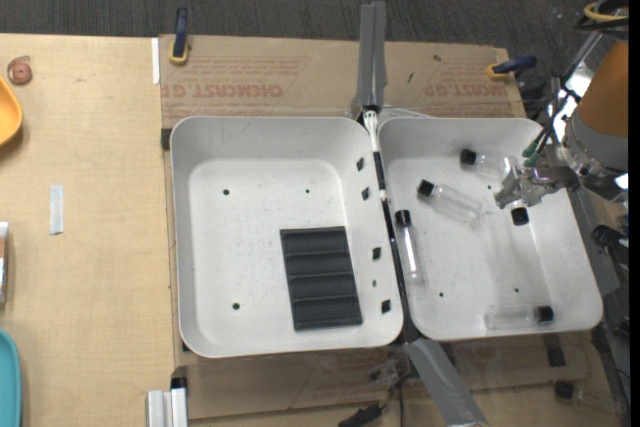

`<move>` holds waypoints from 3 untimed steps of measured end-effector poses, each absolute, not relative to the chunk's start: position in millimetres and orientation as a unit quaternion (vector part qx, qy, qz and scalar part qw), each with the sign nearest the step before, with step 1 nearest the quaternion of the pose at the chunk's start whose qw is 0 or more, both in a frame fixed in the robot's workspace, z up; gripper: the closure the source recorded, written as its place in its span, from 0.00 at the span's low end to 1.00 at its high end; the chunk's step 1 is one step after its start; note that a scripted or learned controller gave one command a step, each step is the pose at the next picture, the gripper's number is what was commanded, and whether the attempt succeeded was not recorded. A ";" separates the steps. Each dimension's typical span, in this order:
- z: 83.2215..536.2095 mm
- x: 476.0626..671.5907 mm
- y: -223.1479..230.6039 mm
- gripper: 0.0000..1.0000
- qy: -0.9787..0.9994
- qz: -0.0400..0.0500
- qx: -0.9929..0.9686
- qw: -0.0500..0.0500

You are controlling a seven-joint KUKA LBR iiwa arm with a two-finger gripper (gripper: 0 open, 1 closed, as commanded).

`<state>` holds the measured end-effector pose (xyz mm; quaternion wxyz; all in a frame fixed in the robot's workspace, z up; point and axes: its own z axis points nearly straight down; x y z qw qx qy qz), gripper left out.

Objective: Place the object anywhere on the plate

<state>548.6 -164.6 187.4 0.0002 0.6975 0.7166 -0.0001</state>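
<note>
A dark ribbed rectangular plate (pixel 320 277) lies flat in the left bin (pixel 200 215), toward its front right. Several clear vials with black caps lie in the right bin (pixel 570 265): one (pixel 447 199) near the middle, one (pixel 478 158) at the back, one (pixel 405 243) along the left wall, and one (pixel 520 317) at the front. My gripper (pixel 522 193) hangs low over the right bin's back right part, to the right of the middle vial. A small black piece (pixel 519 214) shows just under it; I cannot tell whether it is a cap or part of the gripper.
A metal divider (pixel 372 65) runs between the bins at the back. Cardboard (pixel 260 80) lies under both bins, held by clamps (pixel 180 40) at the far corners. The wooden bench (pixel 80 215) extends to the left, with small items at its edge.
</note>
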 end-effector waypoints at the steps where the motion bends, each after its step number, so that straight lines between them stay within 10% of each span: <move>1: 190.5 551.4 -88.2 1.00 0.691 -0.001 0.723 -0.001; 3: 190.0 553.1 53.0 1.00 0.693 -0.002 0.721 -0.001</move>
